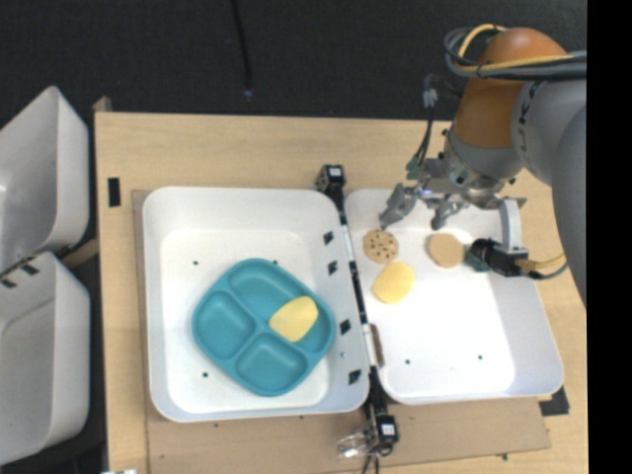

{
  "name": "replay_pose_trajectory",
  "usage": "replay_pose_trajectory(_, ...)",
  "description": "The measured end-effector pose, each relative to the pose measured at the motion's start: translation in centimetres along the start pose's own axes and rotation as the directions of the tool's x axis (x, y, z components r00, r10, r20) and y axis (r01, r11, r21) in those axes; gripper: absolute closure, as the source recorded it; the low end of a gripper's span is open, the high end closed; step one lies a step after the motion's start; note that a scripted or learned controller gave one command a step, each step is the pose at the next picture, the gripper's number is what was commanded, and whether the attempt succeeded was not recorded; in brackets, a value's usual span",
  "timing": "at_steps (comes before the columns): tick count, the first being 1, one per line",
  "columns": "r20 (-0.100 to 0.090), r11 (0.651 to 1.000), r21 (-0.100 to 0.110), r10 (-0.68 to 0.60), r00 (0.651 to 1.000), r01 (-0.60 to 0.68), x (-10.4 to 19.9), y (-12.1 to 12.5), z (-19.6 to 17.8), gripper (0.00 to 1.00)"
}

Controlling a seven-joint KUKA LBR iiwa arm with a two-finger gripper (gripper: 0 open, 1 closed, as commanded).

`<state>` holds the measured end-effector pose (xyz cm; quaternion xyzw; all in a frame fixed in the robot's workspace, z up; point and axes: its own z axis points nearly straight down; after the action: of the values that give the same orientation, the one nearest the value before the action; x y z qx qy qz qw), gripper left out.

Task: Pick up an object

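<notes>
In the right bin (464,363) lie a brown speckled cookie (379,245), a yellow rounded piece (393,282) just below it, and a tan disc (445,250) to their right. My gripper (420,210) hangs over the bin's far edge, above and between the cookie and the tan disc. It is open, its fingers (397,205) spread with nothing between them. Over in the left bin (168,265), a blue divided plate (237,324) carries a second yellow piece (294,318).
A ridge with black clips (351,294) divides the two bins. The grey arm with its orange band (494,107) comes in from the upper right. White housings (39,176) stand at the far left, off the bench.
</notes>
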<state>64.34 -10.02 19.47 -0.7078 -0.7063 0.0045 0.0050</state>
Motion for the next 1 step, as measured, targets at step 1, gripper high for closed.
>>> replay_pose_trajectory(1,0.000,1.000,-0.015,-0.002,1.000,0.002,0.03,0.29,-0.93,0.00)
